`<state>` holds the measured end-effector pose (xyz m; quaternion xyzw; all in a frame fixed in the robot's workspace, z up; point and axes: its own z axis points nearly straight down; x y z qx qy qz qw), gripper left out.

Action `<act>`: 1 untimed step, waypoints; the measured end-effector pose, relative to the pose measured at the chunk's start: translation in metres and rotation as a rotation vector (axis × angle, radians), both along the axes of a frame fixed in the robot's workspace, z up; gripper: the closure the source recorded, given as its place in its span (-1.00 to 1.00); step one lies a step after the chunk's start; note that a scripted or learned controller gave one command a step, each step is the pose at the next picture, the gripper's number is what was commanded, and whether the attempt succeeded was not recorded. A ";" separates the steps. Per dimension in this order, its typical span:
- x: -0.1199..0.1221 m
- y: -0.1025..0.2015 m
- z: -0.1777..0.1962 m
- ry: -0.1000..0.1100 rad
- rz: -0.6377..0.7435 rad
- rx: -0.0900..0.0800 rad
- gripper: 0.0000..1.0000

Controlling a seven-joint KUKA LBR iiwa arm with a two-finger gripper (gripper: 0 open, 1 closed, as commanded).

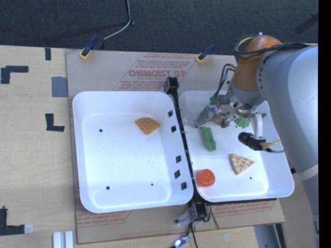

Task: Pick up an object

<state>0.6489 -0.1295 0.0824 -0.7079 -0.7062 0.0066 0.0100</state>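
Camera view: claw (216,117) hovering in right bin (269,187).
Claw state: cannot tell.
Green stick (208,138): lying just below claw, long axis running bin's back-to-front.

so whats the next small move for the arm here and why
Probably lower toward the green object. The gripper hovers over the right bin just above and right of it, with nothing visibly held. The pizza slice and the orange-red round piece lie farther off.
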 end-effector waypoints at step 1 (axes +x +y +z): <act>-0.039 -0.004 0.003 -0.024 0.003 -0.006 -1.00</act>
